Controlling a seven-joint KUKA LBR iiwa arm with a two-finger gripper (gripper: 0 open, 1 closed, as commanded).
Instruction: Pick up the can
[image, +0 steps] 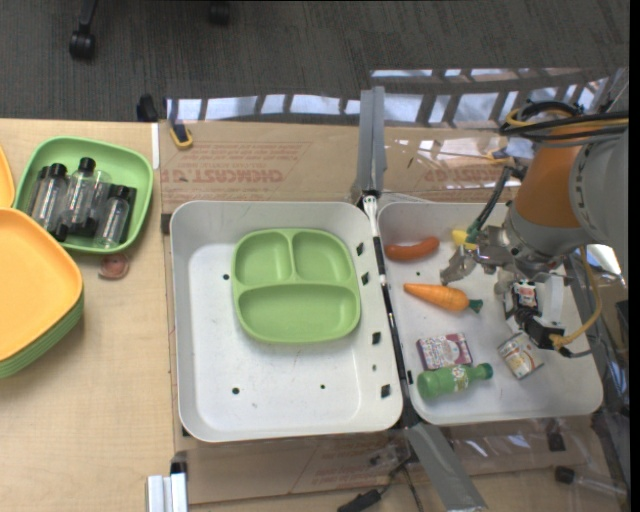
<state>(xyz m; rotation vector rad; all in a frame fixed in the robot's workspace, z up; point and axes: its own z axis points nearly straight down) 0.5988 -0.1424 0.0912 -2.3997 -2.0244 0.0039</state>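
Observation:
The can (517, 356) is small and silver with a printed label. It lies tilted on the floor of the right bin (570, 400), towards its front right. My gripper (472, 262) hangs over the back middle of that bin, just above the carrot (438, 296). It is up and to the left of the can, well apart from it. Nothing shows between it and the can.
The right bin also holds a red sausage (412, 247), a purple pouch (444, 351) and a green bottle (455, 378) lying along the front. A green divided plate (296, 284) sits in the left bin (200, 400). A green tray of bottles (85, 195) and orange plates (35, 290) stand on the table at the left.

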